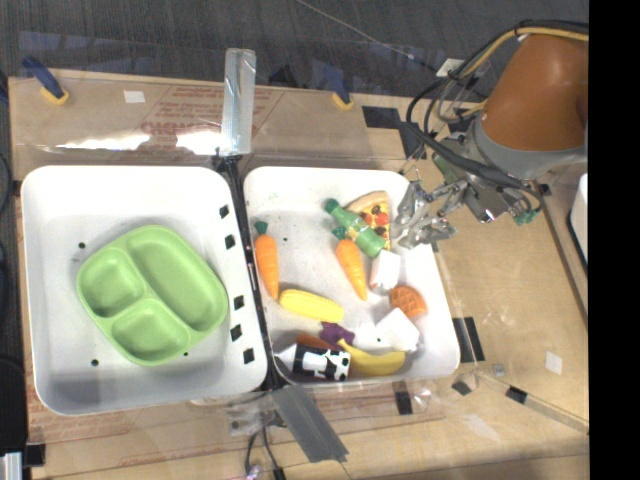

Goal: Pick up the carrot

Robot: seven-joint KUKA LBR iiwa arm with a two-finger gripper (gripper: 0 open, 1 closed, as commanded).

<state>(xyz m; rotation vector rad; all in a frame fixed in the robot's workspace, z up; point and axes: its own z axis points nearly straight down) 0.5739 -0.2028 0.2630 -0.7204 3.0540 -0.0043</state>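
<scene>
Visibility. The arm [535, 93] enters from the right and is cut off by the frame edge; its orange band and grey wrist take up the upper right corner, and dark cables loop around the wrist. The gripper [418, 220] is a cluster of metallic parts at the right rim of the right bin [300, 183]. Whether it is open or closed cannot be determined. No object can be seen within the gripper.

Several items in the right bin overlap. The pizza slice [372, 208] is partly covered by a green item [355, 226]. At the bin's front edge, a black-and-white toy [318, 363] lies beside a banana [378, 361], with a small purple piece [334, 334] just above them. The identity of the white block [386, 269] and of the orange-red lump [408, 300] cannot be determined.

Arm pose. The wrist hangs above the bench just outside the right bin's far right corner, with the gripper pointing down and left over the rim.

Task object. Two carrots lie in the right bin. One carrot [351, 267] lies near the centre, tip toward the front, just left of the white block and near the gripper. A second carrot [266, 263] lies along the left wall, with a corn cob [310, 304] just beside its tip.

The left bin [60, 368] holds a green divided plate [150, 293].
</scene>
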